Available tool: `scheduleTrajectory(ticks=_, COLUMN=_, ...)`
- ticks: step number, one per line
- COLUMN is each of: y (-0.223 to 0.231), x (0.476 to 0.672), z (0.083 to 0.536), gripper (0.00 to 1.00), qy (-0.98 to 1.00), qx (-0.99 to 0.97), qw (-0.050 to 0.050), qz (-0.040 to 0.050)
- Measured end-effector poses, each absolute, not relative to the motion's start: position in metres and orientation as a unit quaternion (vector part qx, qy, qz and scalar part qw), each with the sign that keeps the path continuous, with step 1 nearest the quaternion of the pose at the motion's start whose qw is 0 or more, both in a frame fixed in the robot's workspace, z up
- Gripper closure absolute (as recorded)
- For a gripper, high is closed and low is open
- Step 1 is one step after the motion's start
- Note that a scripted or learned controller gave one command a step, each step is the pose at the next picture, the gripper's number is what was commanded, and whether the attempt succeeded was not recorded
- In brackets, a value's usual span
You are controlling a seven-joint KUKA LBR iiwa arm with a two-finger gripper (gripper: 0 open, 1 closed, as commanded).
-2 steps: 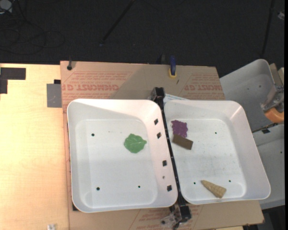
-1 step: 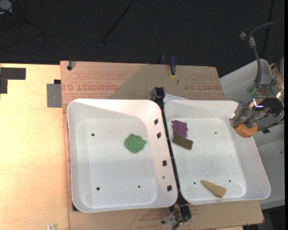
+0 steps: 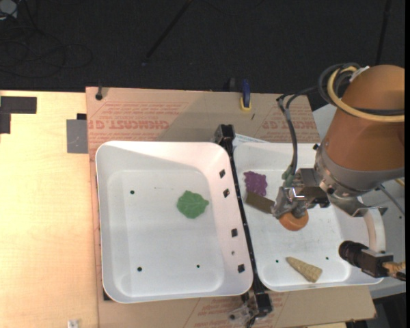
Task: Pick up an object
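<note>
Camera view is looking down at a slant on both bins, w/ the arm (image 3: 365, 125) reaching in from the right side of the frame. Gripper (image 3: 290, 207) is hanging low in the right bin (image 3: 328, 265), right at an orange round object (image 3: 294, 221) sitting mid-frame right, just below the tool. Can't tell if the jaws are released or clenched; the wrist is hiding that, and nothing is clearly sitting between them.

Judging the step as descent/closing on the orange piece. To do it well: be centring over the orange shape, not the brown flat piece (image 3: 260, 203) lying just left of it, and be going straight down so the round thing isn't rolling off. A purple lump (image 3: 255, 181) is sitting near, up-left of the tool, so side sweep looks risky. Lift should be checked before calling it a grasp.

Other stuff: a tan cone (image 3: 305, 268) lying at lower right of the same bin, well apart; a green crumpled object (image 3: 192, 204) sitting alone mid left bin (image 3: 116, 251).

Bins are resting on brown cardboard (image 3: 157, 115) atop a pale wood bench (image 3: 34, 217). Background at the top of the frame is dark, w/ cables trailing.
</note>
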State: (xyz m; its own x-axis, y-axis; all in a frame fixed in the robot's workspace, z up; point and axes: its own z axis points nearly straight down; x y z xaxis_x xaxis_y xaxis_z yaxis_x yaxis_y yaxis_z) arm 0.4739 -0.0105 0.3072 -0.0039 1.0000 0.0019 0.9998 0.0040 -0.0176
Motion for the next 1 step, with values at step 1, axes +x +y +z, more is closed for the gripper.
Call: scheduleTrajectory(ticks=1, y=0.0644, x=0.4756, z=0.3336, gripper=1.00, qy=-0.710, qx=-0.704, qw=0.002, qz=0.0001)
